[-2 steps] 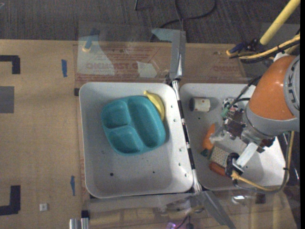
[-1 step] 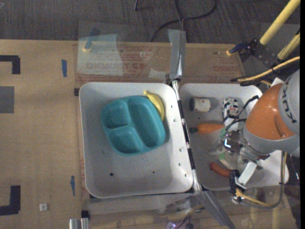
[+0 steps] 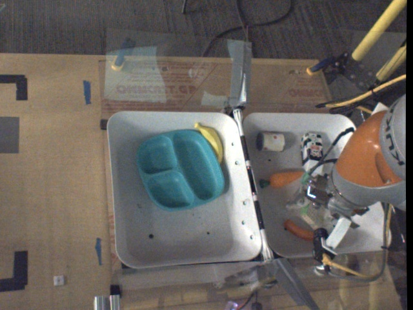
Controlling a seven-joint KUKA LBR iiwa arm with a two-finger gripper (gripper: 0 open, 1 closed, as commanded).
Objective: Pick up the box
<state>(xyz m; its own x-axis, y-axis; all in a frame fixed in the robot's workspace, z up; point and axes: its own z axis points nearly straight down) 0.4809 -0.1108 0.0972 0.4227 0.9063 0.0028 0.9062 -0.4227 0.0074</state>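
The box (image 3: 313, 146) is a small black-and-white carton lying at the back of the right bin (image 3: 287, 123). My gripper (image 3: 311, 197) hangs low over the middle of that bin, under the orange-banded wrist (image 3: 364, 160). It sits in front of the box, apart from it, and close to the right end of an orange carrot (image 3: 286, 179). The wrist and its cables hide the space beneath the gripper.
A white cylinder (image 3: 272, 141) lies left of the box. A second orange piece (image 3: 298, 229) rests near the right bin's front edge. In the left bin (image 3: 129, 225), a teal divided plate (image 3: 181, 170) partly covers a yellow banana (image 3: 213, 137).
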